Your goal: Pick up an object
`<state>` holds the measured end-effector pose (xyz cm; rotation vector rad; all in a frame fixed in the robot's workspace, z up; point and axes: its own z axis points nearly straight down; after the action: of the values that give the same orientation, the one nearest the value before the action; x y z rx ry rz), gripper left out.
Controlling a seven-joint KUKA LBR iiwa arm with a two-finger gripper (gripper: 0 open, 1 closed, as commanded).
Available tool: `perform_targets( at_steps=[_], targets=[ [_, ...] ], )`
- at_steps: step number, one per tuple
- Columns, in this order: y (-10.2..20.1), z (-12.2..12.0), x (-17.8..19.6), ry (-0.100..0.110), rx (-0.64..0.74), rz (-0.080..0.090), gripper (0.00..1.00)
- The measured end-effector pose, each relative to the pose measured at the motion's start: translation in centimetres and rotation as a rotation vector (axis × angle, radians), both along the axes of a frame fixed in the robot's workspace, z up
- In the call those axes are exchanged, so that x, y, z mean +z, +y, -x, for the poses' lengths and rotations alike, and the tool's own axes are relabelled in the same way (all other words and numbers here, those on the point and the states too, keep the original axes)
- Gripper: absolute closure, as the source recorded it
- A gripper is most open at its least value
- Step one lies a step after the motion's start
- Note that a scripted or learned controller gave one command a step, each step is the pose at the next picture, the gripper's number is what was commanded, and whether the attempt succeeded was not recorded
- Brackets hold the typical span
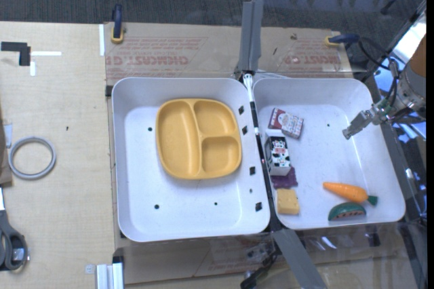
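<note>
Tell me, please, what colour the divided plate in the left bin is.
The plate is plain yellow, seen clearly in the camera view.

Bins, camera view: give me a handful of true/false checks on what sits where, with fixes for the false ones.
1. The yellow divided plate lies in the left bin. True.
2. The toy carrot lies in the left bin. False: it lies in the right bin, near its front right corner.
3. The gripper holds the carrot. False: it hangs over the right bin's right side, apart from the carrot.
4. The cheese wedge sits in the right bin near the divider. True.
5. The red and white box rests on the plate. False: it lies on the right bin's floor.
</note>
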<state>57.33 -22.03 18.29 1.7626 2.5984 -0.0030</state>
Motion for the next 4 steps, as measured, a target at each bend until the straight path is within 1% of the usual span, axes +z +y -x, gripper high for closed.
perform_targets(
  at_steps=[1,2,3,4],
  targets=[
    [-0.2,-3.1,7.2,-0.002,0.061,0.001,0.00],
    [2.3,0.8,4.0,0.002,-0.197,-0.001,0.00],
    [2.4,0.7,4.9,0.003,-0.192,0.002,1.00],
    [2.4,0.8,4.8,0.004,-0.193,0.002,0.00]
  ],
)
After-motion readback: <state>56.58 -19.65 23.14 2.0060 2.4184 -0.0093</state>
